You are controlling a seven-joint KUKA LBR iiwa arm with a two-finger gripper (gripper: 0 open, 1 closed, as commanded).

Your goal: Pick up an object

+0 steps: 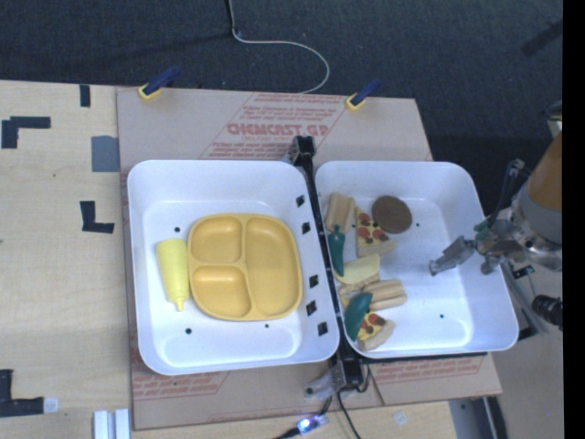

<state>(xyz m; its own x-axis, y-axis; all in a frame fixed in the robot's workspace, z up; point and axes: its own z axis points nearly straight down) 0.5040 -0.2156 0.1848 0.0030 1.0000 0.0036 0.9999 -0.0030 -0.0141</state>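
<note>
The right bin (457,323) holds toy food along its left side: a brown round patty (392,212), a tan bread piece (339,212), a pizza slice (370,231), a pale yellow block (359,269), a tan bun (381,293) and a second pizza slice (373,329). My gripper (471,256) hangs over the right part of this bin, well to the right of the food pile. It is open, with nothing between its fingers. One grey finger (448,257) points left toward the bare bin floor.
The left bin (146,190) holds a yellow divided plate (245,265) and a yellow squeeze bottle (173,271) beside it. Green and teal pieces (356,310) lie among the food by the wall between the bins. Bare bin floor lies under the gripper.
</note>
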